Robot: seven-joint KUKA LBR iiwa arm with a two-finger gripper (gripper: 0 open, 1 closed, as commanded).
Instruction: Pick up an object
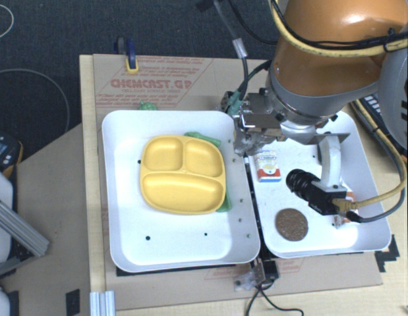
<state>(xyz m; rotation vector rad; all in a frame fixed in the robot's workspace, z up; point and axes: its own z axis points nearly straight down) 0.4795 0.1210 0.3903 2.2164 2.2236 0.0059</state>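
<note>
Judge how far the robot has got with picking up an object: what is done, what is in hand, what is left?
Done: the pincer sits over the right bin, beside the small red-and-white box. In hand: nothing seen gripped; the box, the brown disc and the yellow plate lie in their bins. Left: the grasp and the lift.

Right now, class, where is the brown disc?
In the camera view, the brown disc lies in the right bin, near its front edge, in front of the red-and-white packet.

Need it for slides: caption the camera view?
KUKA arm's gripper above right white bin with brown round disc and red-white carton; yellow divided plastic plate in left white bin.
</note>
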